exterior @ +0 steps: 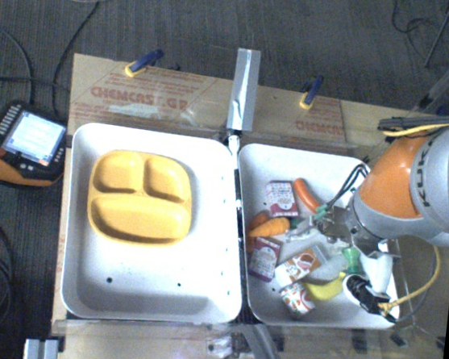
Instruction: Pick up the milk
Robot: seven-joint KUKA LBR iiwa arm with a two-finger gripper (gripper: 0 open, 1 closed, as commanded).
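A small white carton with a red-orange label, which looks like the milk (pixel 297 266), lies tilted in the middle of the right bin (pixel 247 210), among other play food. The gripper (pixel 326 228) hangs from the orange-banded wrist and is low in the bin, just above and to the right of the carton. Its tip is lost in the clutter of pale wrappers. Nothing can be seen lifted off the bin floor.
Around the carton lie a sausage (pixel 305 194), a pink carton (pixel 280 194), a carrot (pixel 271 227), a maroon packet (pixel 263 261), a banana (pixel 325 289) and a small cup (pixel 297 300). The left bin (pixel 114 283) holds a yellow divided plate (pixel 142 197).
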